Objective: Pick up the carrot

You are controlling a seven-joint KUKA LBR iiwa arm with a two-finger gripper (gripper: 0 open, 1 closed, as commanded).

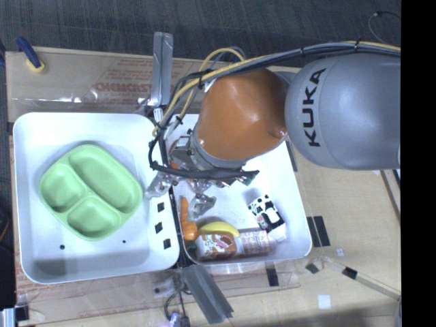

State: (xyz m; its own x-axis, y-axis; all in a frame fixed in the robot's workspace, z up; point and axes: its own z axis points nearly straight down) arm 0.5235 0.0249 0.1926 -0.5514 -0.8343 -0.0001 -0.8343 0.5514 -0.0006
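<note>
The carrot (pixel 185 221) is a slim orange piece lying lengthwise against the left wall of the right bin (pixel 297 203), near its front. My gripper (pixel 198 197) hangs under the orange wrist band, just above and slightly right of the carrot's far end. The wrist and cables hide the gripper's upper part. Nothing is visibly lifted off the bin floor.
A yellow banana (pixel 219 229), a bottle with a red label (pixel 231 244) and a small black-and-white carton (pixel 267 214) crowd the front of the right bin beside the carrot. The left bin (pixel 34 251) holds a green divided plate (pixel 91 190).
</note>
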